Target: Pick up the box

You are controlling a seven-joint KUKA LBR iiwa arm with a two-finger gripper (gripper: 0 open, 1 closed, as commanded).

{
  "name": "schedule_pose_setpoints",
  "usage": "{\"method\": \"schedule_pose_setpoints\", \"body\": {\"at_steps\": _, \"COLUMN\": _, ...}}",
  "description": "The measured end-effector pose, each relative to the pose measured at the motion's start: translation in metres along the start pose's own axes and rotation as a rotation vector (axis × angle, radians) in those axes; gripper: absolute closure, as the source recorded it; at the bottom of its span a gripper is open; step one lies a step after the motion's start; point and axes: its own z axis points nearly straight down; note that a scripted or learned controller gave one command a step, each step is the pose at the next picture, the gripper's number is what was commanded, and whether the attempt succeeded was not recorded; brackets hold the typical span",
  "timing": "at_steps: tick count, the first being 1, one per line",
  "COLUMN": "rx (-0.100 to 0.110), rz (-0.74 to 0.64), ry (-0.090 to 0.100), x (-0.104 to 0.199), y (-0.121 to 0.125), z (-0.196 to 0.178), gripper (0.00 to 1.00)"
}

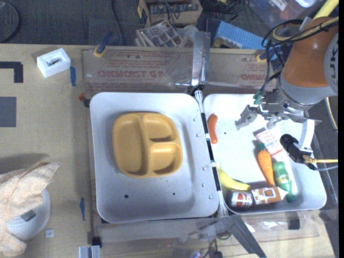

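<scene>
- White right bin [232, 149], near wall: a bottle [258, 196] with a red-and-white label lies on its side along it. A banana [232, 180] sits just beside it, toward the near-left corner.
- A green plastic item [282, 177] and a carrot [265, 165] lie side by side just beyond the bottle, right of the bin's centre.
- Box [269, 141]: small, white with red print, lying flat right of centre. It sits at the carrot's far tip; I can't tell if they touch.
- Left bin [107, 198]: a yellow divided plate [146, 144] sits in the middle. It's not in play.
- Sausage [213, 128]: against the right bin's left wall, in the far half, well apart from the box.
- Gripper [259, 117]: over the far half of the right bin, just beyond the box and offset toward the left wall. The jaws are spread with nothing between them.
- Step, as I read it: approach and alignment. The box isn't grasped yet.
- Next move calls for shifting nearer and slightly right to centre over the box, then descending and closing across its free sides. The carrot crowds the near end, so keep the jaws off that side.
</scene>
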Motion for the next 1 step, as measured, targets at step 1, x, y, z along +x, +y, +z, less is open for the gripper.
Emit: {"method": "schedule_pose_setpoints", "body": {"at_steps": 1, "rx": -0.005, "rz": 0.198, "ry": -0.002, "x": -0.0488, "y": 0.0122, "z": 0.0087, "gripper": 0.00}}
